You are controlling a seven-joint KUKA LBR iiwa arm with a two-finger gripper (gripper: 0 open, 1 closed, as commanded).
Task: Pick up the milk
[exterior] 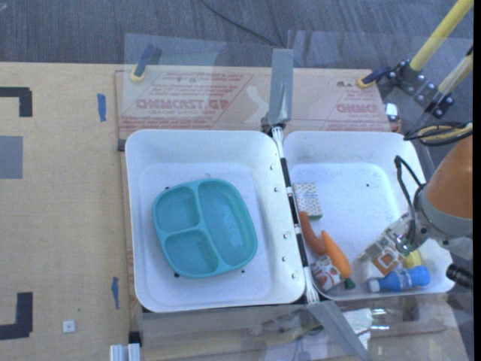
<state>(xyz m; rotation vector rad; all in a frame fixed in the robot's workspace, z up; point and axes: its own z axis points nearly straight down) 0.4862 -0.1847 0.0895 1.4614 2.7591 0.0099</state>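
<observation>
The milk looks to be the blue bottle with a white cap, lying on its side along the front wall of the right bin. My gripper hangs low over the bin's front right part, just above and behind the bottle. Right under the gripper lies a small white and orange packet, with a yellow piece beside it. The arm's orange band covers the bin's right edge.
In the right bin, a small patterned box sits near the left wall, with two orange carrots and a red and white carton in front of it. The left bin holds a teal divided plate.
</observation>
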